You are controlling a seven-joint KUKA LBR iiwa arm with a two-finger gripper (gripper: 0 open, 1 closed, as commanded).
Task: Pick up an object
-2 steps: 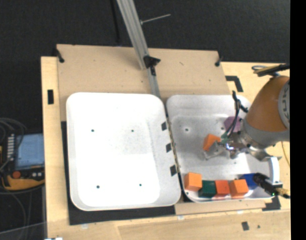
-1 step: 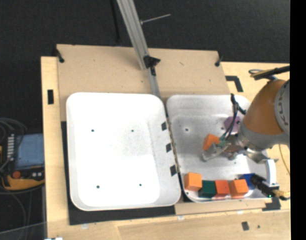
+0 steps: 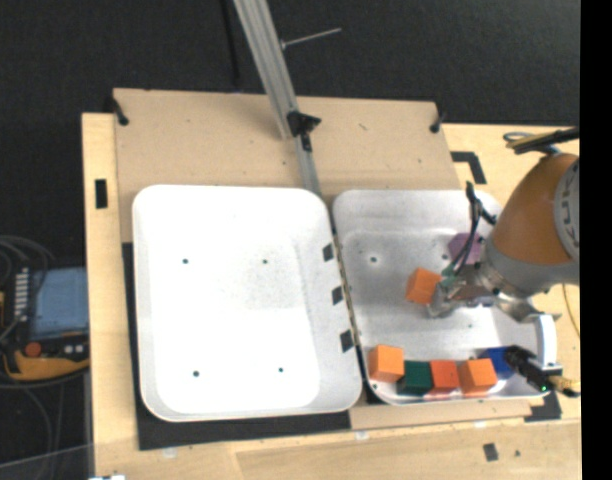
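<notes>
Orange block [image 3: 423, 287] mid right bin [image 3: 386, 218], touching gripper [image 3: 448, 293]; finger state unclear, possibly pinching block's edge. Risk: shallow grip, block slipping free on lift toward blocks [image 3: 433, 373] along bottom edge.

The pale wooden bench [image 3: 101, 268] carried a tan board [image 3: 206, 143] toward twelve o'clock and two shallow white plastic bins, one [image 3: 151, 218] at nine o'clock, the other [image 3: 386, 213] at three.

The arm [image 3: 531, 233] is reaching over the right bin [image 3: 386, 218], its jaws closing on an orange block [image 3: 423, 287] held between them. Below the jaws, orange, green, orange and orange blocks [image 3: 431, 373] are lying along the bin's near wall, beside something blue [image 3: 498, 360].
</notes>
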